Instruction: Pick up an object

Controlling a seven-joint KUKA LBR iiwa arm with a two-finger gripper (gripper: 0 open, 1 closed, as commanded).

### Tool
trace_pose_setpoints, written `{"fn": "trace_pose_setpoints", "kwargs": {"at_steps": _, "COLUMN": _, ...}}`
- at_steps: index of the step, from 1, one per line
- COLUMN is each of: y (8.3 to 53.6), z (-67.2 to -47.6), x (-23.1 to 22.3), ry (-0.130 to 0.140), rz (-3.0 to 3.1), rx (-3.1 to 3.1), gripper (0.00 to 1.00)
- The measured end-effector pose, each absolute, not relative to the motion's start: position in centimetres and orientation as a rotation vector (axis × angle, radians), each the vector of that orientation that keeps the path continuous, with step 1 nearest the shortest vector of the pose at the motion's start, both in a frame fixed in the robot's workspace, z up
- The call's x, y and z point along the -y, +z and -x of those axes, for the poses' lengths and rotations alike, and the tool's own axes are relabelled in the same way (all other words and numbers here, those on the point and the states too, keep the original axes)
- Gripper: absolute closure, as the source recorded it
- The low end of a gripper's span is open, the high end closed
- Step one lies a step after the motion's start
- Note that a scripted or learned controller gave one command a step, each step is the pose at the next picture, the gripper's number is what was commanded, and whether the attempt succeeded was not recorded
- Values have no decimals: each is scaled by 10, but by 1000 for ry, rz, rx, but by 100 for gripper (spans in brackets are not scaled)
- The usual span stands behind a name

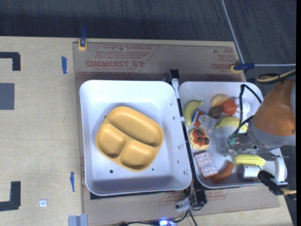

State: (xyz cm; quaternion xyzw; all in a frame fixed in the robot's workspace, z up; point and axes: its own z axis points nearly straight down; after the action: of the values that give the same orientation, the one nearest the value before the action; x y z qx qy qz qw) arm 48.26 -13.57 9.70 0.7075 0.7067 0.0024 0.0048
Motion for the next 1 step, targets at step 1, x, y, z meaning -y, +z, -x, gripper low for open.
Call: {"fn": "trace_pose_setpoints", "kwargs": {"at_steps": 1, "y": 185, "z": -480, "x": 53, "ry": 3, "rz": -2219, "rx": -2222, "gripper": 100}}
